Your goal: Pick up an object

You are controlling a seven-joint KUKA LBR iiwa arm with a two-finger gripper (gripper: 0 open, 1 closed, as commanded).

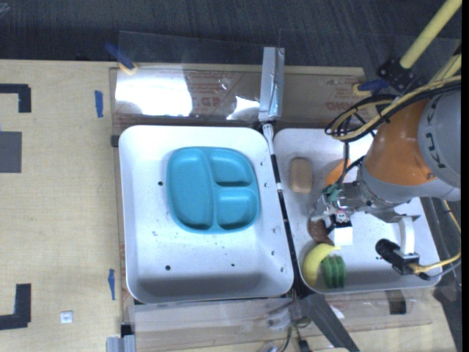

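Note:
In the right bin (366, 281) lie a tan oblong piece (300, 174), a small brown piece (316, 230) and a yellow fruit (316, 262) with a green piece (335, 270) against it. An orange object (334, 172) peeks out from under the arm. My gripper (333, 217) hangs low over the bin's middle, just above and right of the brown piece. The wrist hides whatever lies directly beneath it.
The left bin (146, 262) holds a blue divided plate (214, 188). A metal divider (271, 83) stands behind the bins. Cables (359, 116) and a yellow pole (432, 28) run at the upper right. The grey arm with its orange band (399, 156) covers the right bin's far side.

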